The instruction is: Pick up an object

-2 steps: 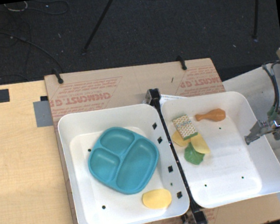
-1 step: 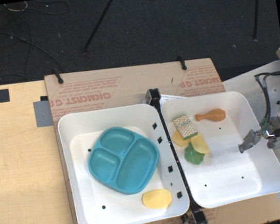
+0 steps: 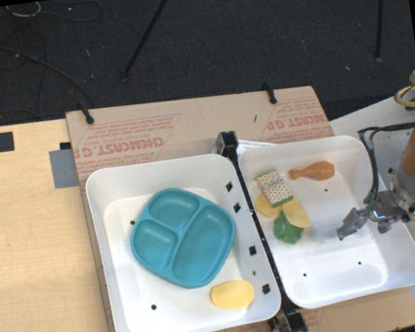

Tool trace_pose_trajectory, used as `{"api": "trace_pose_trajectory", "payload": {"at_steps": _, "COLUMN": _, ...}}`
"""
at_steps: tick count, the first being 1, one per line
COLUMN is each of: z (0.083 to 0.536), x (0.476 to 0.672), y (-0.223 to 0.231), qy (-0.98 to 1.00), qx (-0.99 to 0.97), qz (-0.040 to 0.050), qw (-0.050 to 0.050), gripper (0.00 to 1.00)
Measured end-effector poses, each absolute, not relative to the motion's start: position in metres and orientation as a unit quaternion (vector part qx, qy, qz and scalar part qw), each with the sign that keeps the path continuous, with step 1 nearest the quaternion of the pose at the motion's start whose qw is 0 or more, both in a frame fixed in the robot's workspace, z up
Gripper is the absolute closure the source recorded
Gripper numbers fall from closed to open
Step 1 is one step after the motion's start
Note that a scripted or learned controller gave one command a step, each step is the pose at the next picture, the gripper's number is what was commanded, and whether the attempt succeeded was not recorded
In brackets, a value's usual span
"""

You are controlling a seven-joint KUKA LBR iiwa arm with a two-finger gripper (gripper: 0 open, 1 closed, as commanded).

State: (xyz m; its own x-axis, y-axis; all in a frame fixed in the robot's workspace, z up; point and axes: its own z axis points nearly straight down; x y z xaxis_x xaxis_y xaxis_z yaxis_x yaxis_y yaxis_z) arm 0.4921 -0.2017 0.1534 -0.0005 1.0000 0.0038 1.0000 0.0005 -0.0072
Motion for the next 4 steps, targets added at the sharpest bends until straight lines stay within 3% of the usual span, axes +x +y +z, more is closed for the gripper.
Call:
{"api": "trace_pose_trajectory", "payload": {"at_steps": 1, "z": 0.09, "x": 0.489, "y": -0.198, "qy": -0.707, "qx": -0.707, "qz": 0.0011, "qw": 0.004, "gripper": 0.0}}
{"api": "trace_pose_trajectory", "payload": {"at_steps": 2, "z": 0.103, "x": 0.489, "y": -0.199, "qy": -0.706, "qx": -0.708, "qz": 0.001, "qw": 0.003, "gripper": 1.0}}
{"api": "trace_pose_trajectory", "payload": {"at_steps": 4, "z": 0.224, "x": 0.491, "y": -0.196, "qy": -0.708, "qx": -0.706, "qz": -0.0007, "qw": -0.001, "gripper": 1.0}}
